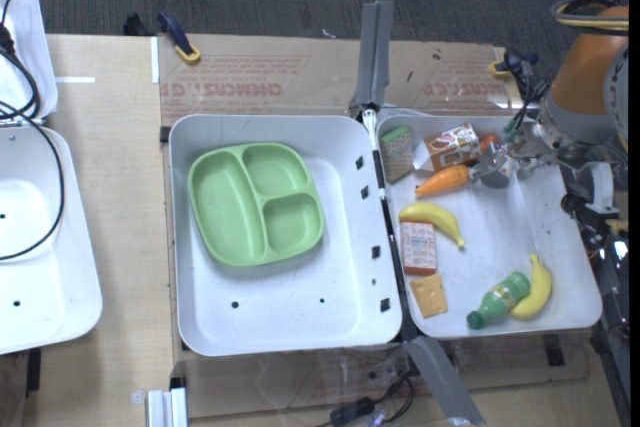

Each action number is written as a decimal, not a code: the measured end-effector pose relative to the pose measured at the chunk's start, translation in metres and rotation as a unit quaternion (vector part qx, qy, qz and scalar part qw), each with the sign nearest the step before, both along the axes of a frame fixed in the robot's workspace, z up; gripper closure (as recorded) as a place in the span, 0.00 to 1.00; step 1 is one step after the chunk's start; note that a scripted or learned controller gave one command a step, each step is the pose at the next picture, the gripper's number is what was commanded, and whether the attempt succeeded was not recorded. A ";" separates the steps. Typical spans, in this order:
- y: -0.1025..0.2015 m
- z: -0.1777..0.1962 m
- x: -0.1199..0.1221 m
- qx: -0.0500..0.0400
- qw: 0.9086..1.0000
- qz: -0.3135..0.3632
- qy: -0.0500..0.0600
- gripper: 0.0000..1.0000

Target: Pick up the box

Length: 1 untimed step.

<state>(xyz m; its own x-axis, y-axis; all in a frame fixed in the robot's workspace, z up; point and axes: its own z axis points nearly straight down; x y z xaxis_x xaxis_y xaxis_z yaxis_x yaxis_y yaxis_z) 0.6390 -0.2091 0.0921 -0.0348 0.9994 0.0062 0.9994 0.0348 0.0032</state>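
The box [453, 145], orange and white, lies at the far end of the right bin [560, 245], just left of the fingers [497, 167]. Whether the fingers are parted or closed cannot be determined. A carrot [443, 180] lies directly beside them; a banana [435, 218] sits nearer the camera.

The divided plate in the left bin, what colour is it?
Light green all over; the plate shows plainly in the camera view, lying in the left bin.
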 end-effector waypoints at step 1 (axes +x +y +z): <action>0.005 -0.004 -0.073 -0.002 1.000 -0.005 0.004 0.00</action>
<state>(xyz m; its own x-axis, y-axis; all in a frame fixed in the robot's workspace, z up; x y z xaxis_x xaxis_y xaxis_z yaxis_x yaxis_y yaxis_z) 0.5657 -0.2043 0.0886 -0.0242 0.9997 0.0021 0.9997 0.0242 -0.0048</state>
